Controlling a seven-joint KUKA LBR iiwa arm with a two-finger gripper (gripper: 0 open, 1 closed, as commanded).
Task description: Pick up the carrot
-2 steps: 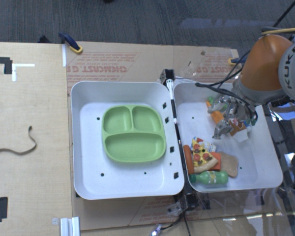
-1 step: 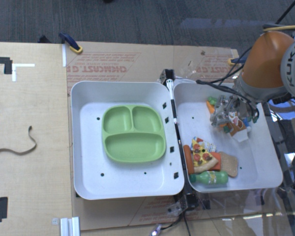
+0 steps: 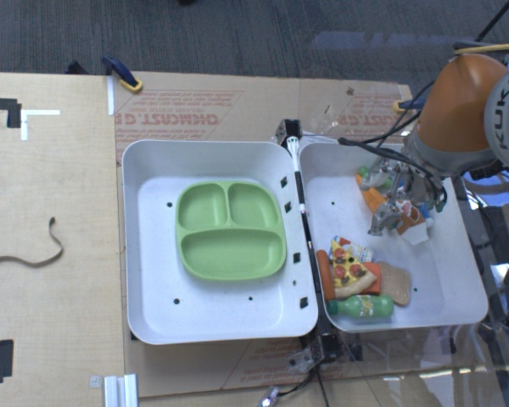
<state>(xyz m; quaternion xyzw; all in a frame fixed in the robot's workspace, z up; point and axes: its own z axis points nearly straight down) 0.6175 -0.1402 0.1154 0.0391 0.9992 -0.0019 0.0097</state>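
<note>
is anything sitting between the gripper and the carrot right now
Nothing visible does. The gripper hangs in the right bin right beside the carrot, which lies just to its left; the other toys lie nearer the camera.

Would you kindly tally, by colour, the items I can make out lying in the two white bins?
Green: 2, the divided plate and the bottle
Orange: 1, the carrot
Red: 1, the sausage
Tan: 1, the bread slice
Multicoloured: 1, the pizza slice
Total: 6
</note>
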